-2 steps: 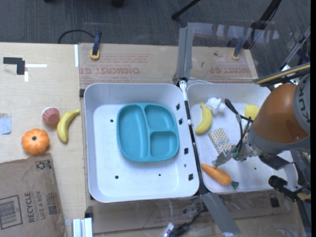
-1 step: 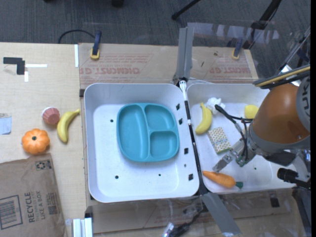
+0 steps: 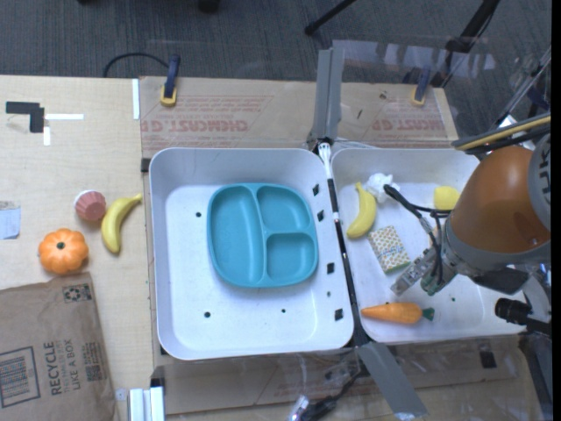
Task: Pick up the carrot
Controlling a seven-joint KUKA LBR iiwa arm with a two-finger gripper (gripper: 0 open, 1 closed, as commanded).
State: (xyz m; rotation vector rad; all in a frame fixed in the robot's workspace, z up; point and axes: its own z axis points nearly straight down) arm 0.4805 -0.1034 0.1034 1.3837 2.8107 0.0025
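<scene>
**Gripper hanging above the carrot in the right bin**

The arm [image 3: 504, 209] is reaching in from the right, its orange band bulking over the right bin [image 3: 465, 323]. The left bin [image 3: 175, 270] is holding a blue tray [image 3: 263, 235] with three compartments. Out on the bench [image 3: 53, 156], a pumpkin [image 3: 63, 251], a banana [image 3: 119, 220] and a pink cup [image 3: 90, 206] are sitting near each other. In the right bin, a second banana [image 3: 361, 210] is lying by the divider, with a small packet [image 3: 389, 247] just beside it. The gripper [image 3: 419, 274] is hovering just above the carrot [image 3: 394, 313], which is lying flat near the bin's front edge, green end pointing right. Whether the fingers are spread or closed, I cannot tell.
</scene>
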